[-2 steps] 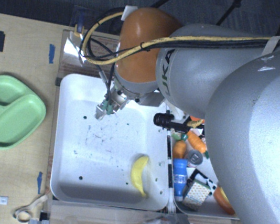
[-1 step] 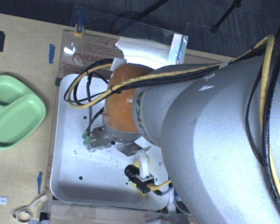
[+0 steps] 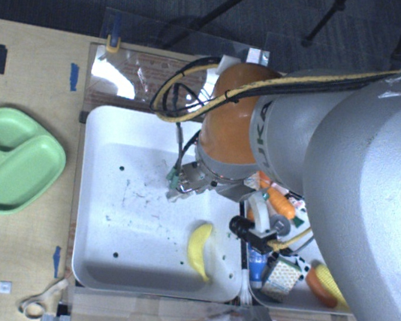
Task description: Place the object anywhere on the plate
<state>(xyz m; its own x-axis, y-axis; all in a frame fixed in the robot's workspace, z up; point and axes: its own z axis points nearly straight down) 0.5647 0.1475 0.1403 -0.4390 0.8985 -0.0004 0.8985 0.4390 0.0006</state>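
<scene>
A green three-compartment plate (image 3: 7, 158) lies on the wooden bench to the left of the bins. A yellow banana (image 3: 199, 249) rests on the floor of the left white bin (image 3: 124, 204), near its front right corner. My gripper (image 3: 180, 182) hangs over the middle of that bin, under the orange wrist band, up and left of the banana and apart from it. I see nothing clearly held in it. The big grey arm hides much of the right bin.
The right bin holds a carrot (image 3: 282, 202), a blue item (image 3: 256, 267), a checkered box (image 3: 281, 278) and a yellow-red fruit (image 3: 326, 285). Cables run along the bins' back edge. Blue and black tape marks dot the bench.
</scene>
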